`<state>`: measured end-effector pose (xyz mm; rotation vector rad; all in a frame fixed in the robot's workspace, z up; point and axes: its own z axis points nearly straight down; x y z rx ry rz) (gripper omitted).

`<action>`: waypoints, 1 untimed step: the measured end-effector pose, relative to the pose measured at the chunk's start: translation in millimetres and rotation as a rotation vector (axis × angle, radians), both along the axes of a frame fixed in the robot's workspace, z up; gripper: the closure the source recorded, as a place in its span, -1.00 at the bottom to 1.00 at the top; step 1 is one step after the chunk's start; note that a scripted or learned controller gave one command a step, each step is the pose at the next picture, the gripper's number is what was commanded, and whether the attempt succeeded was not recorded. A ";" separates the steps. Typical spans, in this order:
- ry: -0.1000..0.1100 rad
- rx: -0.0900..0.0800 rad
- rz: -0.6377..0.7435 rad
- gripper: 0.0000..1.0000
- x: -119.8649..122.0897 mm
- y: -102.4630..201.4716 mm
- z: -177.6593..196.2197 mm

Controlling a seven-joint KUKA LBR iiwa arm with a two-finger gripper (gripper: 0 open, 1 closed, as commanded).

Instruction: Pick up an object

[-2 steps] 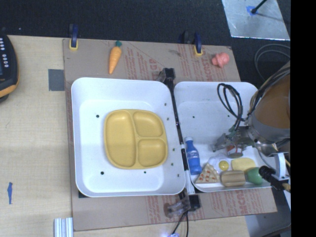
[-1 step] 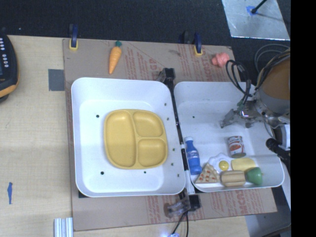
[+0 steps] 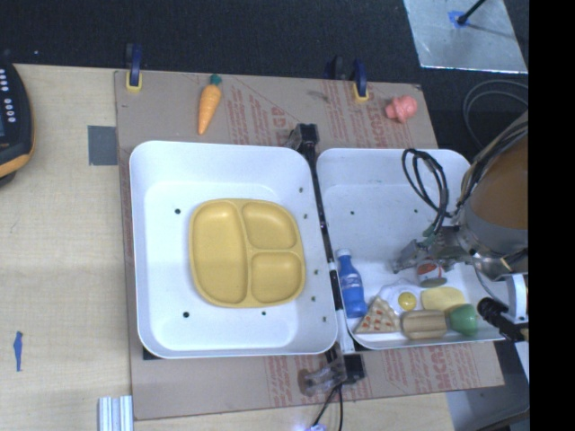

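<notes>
My gripper [image 3: 424, 259] hangs low over the right bin [image 3: 377, 187], just above the pile of toy food at its near side. Below it lie a fried egg [image 3: 406, 300], a yellow block [image 3: 442, 297], a bread-coloured roll [image 3: 424, 324] and a green ball [image 3: 464, 318]. A pizza slice [image 3: 377, 317] and a blue bottle [image 3: 349, 285] rest by the bin's left wall. A small reddish patch shows right under the gripper; what it belongs to is unclear.
The left bin [image 3: 162, 241] holds a yellow divided plate [image 3: 246, 251]. A toy carrot [image 3: 208, 106] and a pink toy [image 3: 402, 108] lie on the board behind the bins. A black cable [image 3: 424, 176] loops over the right bin's far part.
</notes>
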<state>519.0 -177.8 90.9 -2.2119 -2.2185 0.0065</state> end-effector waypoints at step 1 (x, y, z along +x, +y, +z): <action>-0.006 -0.004 0.001 1.00 3.0 -2.0 11.2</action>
